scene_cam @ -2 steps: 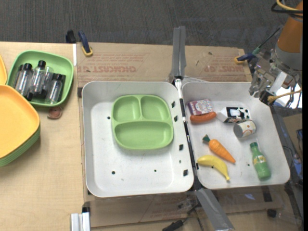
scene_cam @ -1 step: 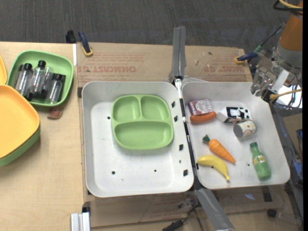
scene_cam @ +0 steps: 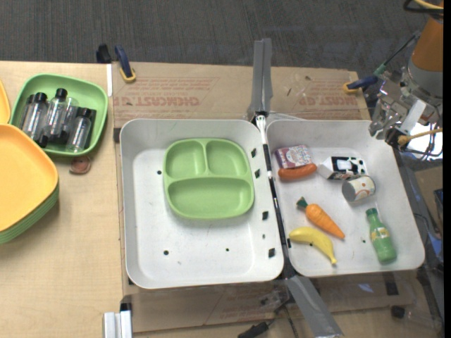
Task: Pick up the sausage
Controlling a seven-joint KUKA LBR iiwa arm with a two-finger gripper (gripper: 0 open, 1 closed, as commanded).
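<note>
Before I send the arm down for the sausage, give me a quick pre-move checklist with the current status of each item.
1. Sausage visible in the right bin, near its upper left: ok.
2. Sausage free of neighbours: not ok; it lies right against the purple packet.
3. Gripper positioned over the sausage: not ok; it sits at the bin's upper right corner, well off to the side.
4. Path between them: not ok; the black and white carton lies in between, so go over it.
5. Gripper fingers ready: cannot tell.
6. Carrot and banana apart from the sausage: ok.
</note>
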